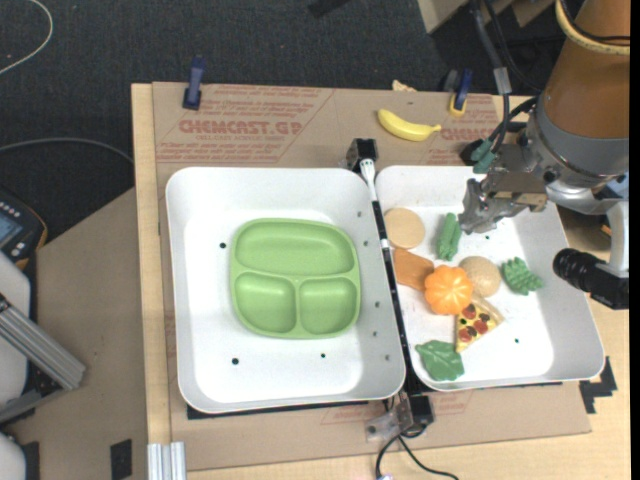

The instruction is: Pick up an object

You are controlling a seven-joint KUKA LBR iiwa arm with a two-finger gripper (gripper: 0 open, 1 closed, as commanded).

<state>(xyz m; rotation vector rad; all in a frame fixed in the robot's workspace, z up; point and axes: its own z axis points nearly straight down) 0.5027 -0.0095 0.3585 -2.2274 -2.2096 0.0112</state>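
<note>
- The arm (pixel 590 78) reaches in from the right, its orange band above the grey wrist, and ends over the upper part of the right bin (pixel 570 353).
- The gripper (pixel 480 216) hangs just above the bin floor, near the top end of a dark green pod (pixel 447 236); its metal parts blur together there, so whether the fingers are spread or closed cannot be told, and nothing shows between them.
- The right bin holds a cluster of toy foods: a tan disc (pixel 405 228) near the left wall, the pod just right of it, an orange wedge (pixel 410 268) below the disc, and an orange pumpkin (pixel 447 289) touching the wedge.
- A beige potato (pixel 482 273) sits against the pumpkin's right side, with a green leafy piece (pixel 520 275) just beyond it.
- A pizza slice (pixel 477 323) lies below the pumpkin, and a green leaf (pixel 440 358) lies near the bin's front edge.
- The left bin (pixel 190 298) carries a green divided tray (pixel 296 277), flat and roughly centred.
- A banana (pixel 407 125) lies on the counter (pixel 270 123) behind the right bin, outside both bins.
- Two blue clamps (pixel 194 84) grip the counter's far edge.
</note>
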